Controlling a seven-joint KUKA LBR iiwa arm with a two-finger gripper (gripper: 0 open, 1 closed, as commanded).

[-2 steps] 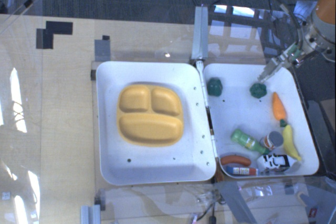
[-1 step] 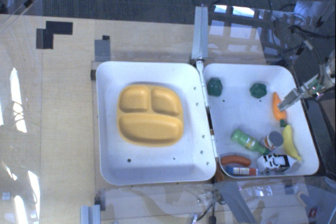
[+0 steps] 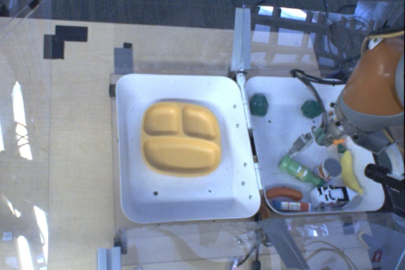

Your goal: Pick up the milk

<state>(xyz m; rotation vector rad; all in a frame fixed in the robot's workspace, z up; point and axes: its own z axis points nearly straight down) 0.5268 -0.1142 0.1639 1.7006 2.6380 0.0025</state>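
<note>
The milk (image 3: 333, 194) is a small white carton with black print. It lies in the front right corner of the right bin (image 3: 278, 107), beside a banana (image 3: 350, 172). My gripper (image 3: 312, 138) hangs over the middle of that bin, below the orange band of the arm (image 3: 378, 82). It is up and to the left of the milk, well apart from it, and nothing shows in its grasp.
Around the milk lie a green bottle (image 3: 296, 169), a small can (image 3: 329, 169), a red sausage (image 3: 285, 192) and a red-capped tube (image 3: 292, 205). Two green items (image 3: 258, 104) (image 3: 311, 109) sit at the bin's back. The left bin (image 3: 130, 155) holds a yellow divided tray (image 3: 181, 138).
</note>
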